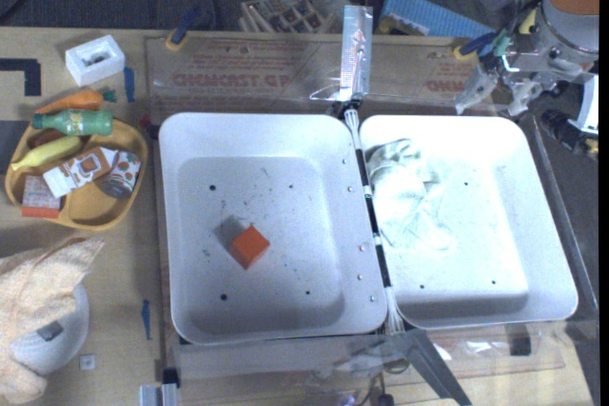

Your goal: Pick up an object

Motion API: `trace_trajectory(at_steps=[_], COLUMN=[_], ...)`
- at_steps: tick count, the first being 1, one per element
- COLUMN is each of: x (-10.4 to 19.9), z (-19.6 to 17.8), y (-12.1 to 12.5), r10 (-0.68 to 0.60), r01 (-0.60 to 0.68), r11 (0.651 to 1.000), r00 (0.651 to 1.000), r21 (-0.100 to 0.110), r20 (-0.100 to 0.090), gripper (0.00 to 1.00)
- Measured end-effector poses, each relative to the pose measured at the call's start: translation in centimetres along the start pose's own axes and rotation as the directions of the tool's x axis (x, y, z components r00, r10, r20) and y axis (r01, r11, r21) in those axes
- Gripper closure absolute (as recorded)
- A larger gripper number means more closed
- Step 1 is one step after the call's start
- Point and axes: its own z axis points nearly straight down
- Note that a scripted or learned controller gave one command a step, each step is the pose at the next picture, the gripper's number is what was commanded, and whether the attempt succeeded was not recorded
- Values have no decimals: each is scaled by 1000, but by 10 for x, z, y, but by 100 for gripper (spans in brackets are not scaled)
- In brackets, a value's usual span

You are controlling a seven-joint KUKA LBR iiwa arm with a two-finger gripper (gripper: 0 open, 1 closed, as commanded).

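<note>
Orange and blocky, the small cube [250,246] I would go for lies on the floor of the left bin [190,143], slightly toward its near side, with a grey face turned to the upper left and no clear long axis. From the camera view, my gripper [504,90] hangs beyond the far right corner of the right bin [542,233], so the cube sits well apart, down and to the left across the divide. I see its fingers spread apart, holding nothing, and a crumpled white cloth [404,190] lies nearer in the right bin.
</note>
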Motion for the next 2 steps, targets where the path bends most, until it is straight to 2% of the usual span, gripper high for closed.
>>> trace_trajectory(at_steps=[1, 2], x=[54, 5], z=[119, 181], y=[1, -1], r10=[-180, -204], r01=[180, 204], r11=[984, 979], r00=[984, 979], r21=[-1, -10], r20=[0, 3], gripper=[0, 0])
